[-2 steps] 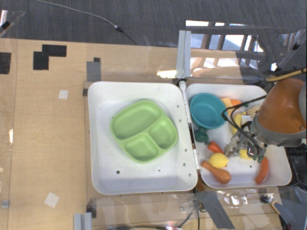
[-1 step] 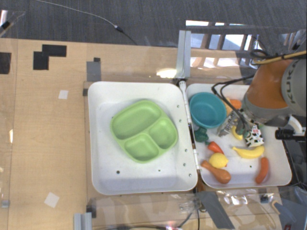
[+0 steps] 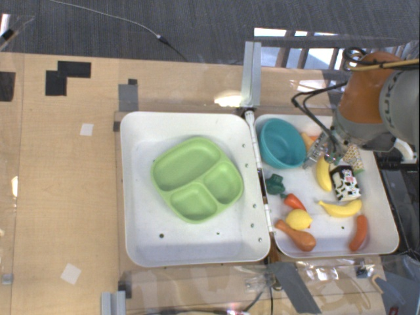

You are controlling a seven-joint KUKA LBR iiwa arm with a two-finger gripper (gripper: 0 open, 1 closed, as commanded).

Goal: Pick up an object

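The right bin holds several toy foods. A teal bowl sits at its back left. Two bananas lie near the middle right, one upright and one flat. A black-and-white cow toy stands between them. A lemon, a carrot, a red pepper, a green piece and a red sausage lie toward the front. My gripper hangs over the bin's back, just right of the bowl and above the upright banana.
The left bin carries a green three-compartment plate. A metal divider separates the two bins. The arm's grey body with its orange band covers the right bin's back right corner.
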